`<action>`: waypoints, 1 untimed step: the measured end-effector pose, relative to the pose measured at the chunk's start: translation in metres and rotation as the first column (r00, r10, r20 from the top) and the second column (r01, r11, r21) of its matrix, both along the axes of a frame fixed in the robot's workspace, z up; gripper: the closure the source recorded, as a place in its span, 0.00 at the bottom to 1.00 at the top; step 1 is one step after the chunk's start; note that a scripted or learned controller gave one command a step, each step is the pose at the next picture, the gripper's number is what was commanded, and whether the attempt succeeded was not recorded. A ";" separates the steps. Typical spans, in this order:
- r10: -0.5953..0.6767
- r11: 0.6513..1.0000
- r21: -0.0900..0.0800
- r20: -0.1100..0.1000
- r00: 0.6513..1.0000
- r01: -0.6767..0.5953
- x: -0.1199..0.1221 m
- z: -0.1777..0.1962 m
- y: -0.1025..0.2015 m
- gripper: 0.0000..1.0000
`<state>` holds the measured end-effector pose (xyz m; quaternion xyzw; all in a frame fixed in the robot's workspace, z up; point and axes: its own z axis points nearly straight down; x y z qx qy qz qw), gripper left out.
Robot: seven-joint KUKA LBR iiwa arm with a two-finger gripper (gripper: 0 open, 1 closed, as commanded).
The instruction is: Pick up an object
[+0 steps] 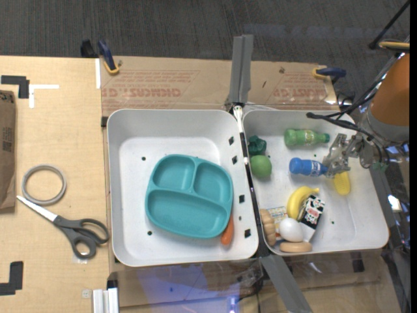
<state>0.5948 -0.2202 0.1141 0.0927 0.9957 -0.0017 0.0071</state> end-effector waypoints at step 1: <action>0.000 1.000 0.000 0.000 1.000 0.000 0.000 0.000 0.000 0.00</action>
